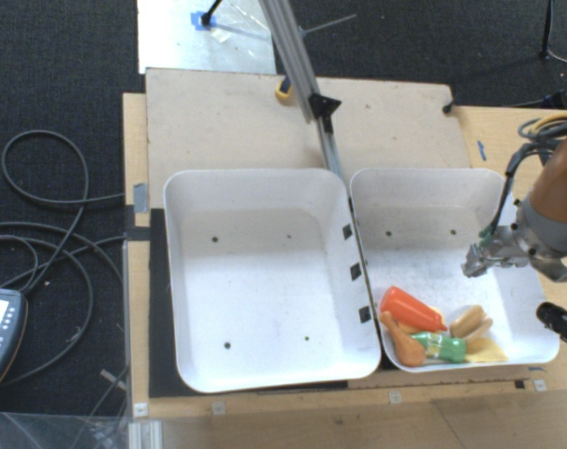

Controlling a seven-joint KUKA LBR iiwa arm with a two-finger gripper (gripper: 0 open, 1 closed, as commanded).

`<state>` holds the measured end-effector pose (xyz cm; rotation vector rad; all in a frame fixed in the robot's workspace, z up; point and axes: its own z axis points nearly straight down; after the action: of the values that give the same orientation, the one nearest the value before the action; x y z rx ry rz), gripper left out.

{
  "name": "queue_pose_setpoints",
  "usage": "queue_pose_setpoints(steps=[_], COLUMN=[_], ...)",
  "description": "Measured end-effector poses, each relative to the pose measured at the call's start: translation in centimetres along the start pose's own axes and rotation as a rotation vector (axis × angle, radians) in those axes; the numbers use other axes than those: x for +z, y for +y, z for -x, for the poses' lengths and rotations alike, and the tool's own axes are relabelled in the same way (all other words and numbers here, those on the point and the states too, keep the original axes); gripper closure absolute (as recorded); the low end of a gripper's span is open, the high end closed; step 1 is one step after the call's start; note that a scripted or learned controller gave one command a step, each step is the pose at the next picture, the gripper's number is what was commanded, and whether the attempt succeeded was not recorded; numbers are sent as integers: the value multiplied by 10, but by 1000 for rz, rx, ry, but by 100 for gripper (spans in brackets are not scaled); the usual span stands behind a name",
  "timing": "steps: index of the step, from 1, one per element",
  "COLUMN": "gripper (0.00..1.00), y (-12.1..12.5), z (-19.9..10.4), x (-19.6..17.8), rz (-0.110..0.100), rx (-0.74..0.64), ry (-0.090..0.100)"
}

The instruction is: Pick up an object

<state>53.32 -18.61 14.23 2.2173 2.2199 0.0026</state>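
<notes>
Gripper (pixel 477 260) is hanging over the right bin (pixel 424 187), near its right wall, above bare white floor; whether it is released or clenched I cannot tell at this angle, and nothing is showing in its grasp. My grey wrist and orange band are reaching in from the right edge. Objects are lying clustered in the near corner of this bin, well below my tip and apart from it: orange wedge (pixel 413 309) nearest the divider, orange carrot-like piece (pixel 402 340) touching it on the near side, green piece (pixel 443 347) just beside that, tan bun-shaped piece (pixel 471 322) next to the wedge, pale yellow piece (pixel 487 349) against the near wall. Left bin (pixel 255 195) is sitting alongside, sharing the divider
</notes>
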Motion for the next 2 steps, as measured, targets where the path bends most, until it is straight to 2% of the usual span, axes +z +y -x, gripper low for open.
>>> queue_pose_setpoints(steps=[1,2], gripper=[100,100], y=[-7,-5], z=[-3,-3], x=[-50,-83], rz=[2,2], rx=[-2,-4], ry=[0,0])
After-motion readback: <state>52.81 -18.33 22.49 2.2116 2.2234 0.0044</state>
